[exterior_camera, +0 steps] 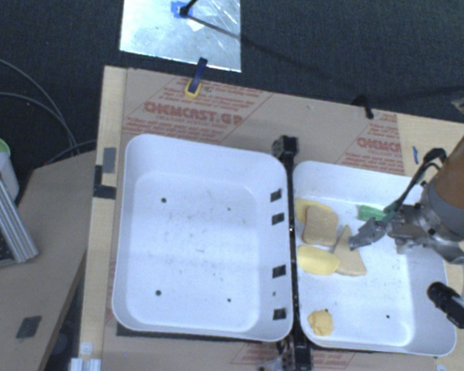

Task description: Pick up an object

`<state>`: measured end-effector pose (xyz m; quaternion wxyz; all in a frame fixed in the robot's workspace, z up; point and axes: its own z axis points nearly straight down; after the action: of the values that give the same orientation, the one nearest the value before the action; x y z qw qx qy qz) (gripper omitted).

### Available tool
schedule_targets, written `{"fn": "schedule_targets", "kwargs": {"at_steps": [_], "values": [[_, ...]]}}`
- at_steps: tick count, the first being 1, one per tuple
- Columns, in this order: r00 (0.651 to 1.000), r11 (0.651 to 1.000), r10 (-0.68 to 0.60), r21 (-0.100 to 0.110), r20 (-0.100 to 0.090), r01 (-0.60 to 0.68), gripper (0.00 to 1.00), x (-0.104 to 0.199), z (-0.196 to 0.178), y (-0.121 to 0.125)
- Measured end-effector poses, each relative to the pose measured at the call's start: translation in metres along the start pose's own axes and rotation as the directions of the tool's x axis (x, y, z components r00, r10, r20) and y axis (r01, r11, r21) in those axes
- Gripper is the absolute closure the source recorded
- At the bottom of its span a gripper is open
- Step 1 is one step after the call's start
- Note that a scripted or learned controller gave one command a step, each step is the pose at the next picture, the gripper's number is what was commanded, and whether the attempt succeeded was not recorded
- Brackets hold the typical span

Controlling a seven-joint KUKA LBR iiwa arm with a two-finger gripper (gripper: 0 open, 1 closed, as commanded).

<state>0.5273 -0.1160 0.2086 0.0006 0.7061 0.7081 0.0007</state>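
Pincer: gripper (366, 236) low in right bin (424, 326); fingers look nearly closed, nothing visibly held.
Left bin (160, 159): ignore.
Targets: tan slice (320, 222), yellow piece (317, 261), small lump (321, 322) at gripper's left.
Advice: open wide, centre over one piece.

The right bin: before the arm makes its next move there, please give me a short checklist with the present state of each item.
1. Objects within reach in the right bin: ok.
2. Gripper over the tan slice, beside the yellow piece: ok.
3. Object held between the jaws: cannot tell.
4. Small yellow lump apart from the others: ok.
5. Green item fully visible: not ok, the arm partly covers it.
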Motion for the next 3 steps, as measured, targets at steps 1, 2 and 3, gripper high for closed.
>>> {"fn": "schedule_targets", "kwargs": {"at_steps": [1, 2, 3], "values": [[1.0, 1.0, 0.004, 0.008, -0.001, -0.004, 0.0, -0.007, 0.062, -0.039], [1.0, 1.0, -0.009, -0.004, -0.002, 0.009, 0.0, 0.071, 0.016, -0.039], [1.0, 1.0, 0.005, 0.006, 0.0, -0.005, 0.0, 0.029, 0.108, -0.042]]}}
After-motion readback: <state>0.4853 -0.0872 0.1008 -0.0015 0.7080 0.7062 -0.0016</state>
